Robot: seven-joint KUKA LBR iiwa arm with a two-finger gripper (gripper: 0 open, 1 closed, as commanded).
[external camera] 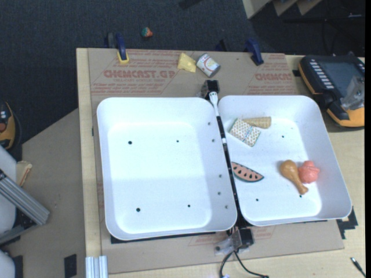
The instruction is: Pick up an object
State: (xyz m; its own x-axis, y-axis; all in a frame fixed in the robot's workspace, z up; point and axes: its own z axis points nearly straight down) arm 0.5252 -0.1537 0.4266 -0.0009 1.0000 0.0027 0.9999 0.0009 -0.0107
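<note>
The right bin holds four small toy foods: a watermelon slice near the divider, a chicken drumstick touching a pink lump, and a checkered block beside a waffle cone. All look light, rigid plastic, probably slick; the drumstick's narrow shaft seems the easiest grip.

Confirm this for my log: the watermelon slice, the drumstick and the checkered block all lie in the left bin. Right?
Not quite. The camera view shows the watermelon slice, the drumstick and the checkered block all lying in the right bin, not the left bin.
</note>
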